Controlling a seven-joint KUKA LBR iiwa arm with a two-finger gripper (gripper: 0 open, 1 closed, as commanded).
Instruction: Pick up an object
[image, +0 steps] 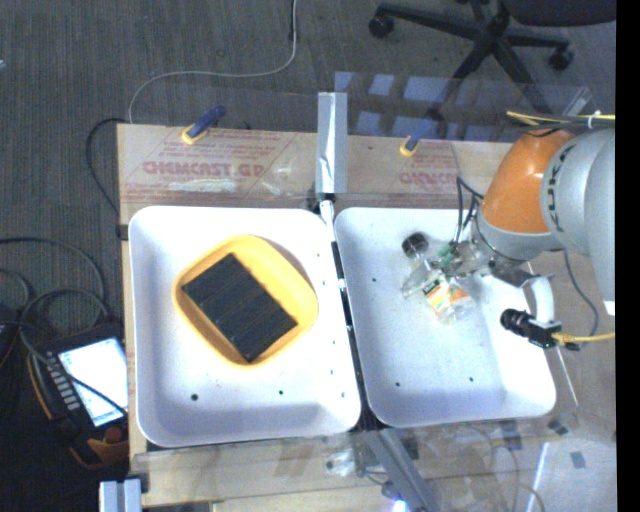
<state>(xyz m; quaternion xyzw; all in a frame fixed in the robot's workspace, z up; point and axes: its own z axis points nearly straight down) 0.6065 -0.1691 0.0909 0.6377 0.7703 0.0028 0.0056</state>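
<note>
Camera view: a crumpled clear plastic packet (440, 288) is seen in the right white bin (400, 390) under the gripper (452, 262) — jaw state cannot be told — judged light, slippery, best pinched mid-crease.

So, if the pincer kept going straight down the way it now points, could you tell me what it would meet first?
Probably the clear crinkled plastic packet under the pincer in the right white bin, though depth is unclear.
</note>
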